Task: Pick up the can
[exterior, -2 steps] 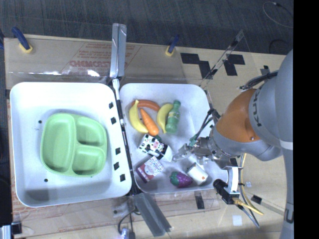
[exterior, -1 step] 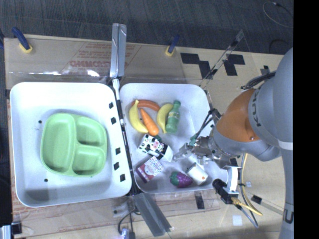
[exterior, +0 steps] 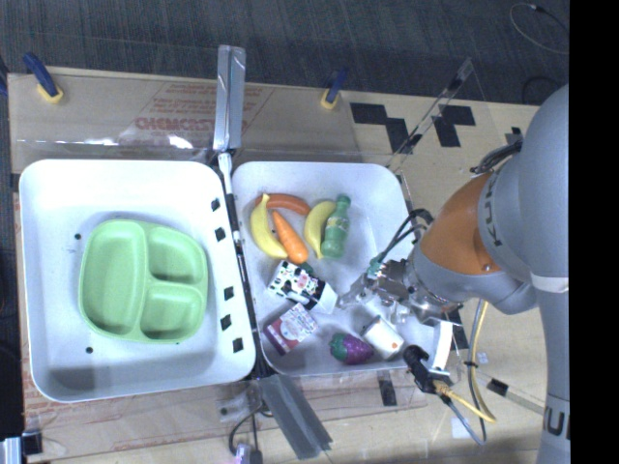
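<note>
- From the camera view, I see the can lying tilted at the right bin's near edge, left of the grape.
- The gripper hovers right of it; its closure I cannot tell.
- I'd move left, descend squarely, avoiding the carton.

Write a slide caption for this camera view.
Arm reaching into the right bin near the can.

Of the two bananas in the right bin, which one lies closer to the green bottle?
The right banana: it lies against the green bottle, while the left banana lies beyond the carrot.
</note>
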Action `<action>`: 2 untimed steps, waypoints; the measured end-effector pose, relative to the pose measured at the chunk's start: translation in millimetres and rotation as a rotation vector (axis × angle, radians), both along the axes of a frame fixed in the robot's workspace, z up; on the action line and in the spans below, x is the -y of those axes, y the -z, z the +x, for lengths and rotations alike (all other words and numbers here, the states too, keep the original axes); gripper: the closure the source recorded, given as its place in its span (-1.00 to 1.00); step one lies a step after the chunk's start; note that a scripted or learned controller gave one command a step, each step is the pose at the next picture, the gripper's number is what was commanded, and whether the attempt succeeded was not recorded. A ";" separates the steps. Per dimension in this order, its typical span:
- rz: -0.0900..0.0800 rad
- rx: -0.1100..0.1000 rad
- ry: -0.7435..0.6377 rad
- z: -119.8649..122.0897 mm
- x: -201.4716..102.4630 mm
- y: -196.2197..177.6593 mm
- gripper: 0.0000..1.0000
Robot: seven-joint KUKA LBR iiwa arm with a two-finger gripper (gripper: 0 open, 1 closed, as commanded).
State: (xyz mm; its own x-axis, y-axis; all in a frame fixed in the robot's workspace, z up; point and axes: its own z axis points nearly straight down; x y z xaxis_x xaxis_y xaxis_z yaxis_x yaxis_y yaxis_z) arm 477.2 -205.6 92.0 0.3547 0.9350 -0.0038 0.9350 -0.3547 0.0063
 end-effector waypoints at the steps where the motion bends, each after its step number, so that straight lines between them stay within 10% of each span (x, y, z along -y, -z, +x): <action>1: -0.005 0.004 -0.004 0.8 -0.1 -9.4 1.00; 2: -0.005 0.004 -0.005 0.8 -0.2 -9.5 -1.00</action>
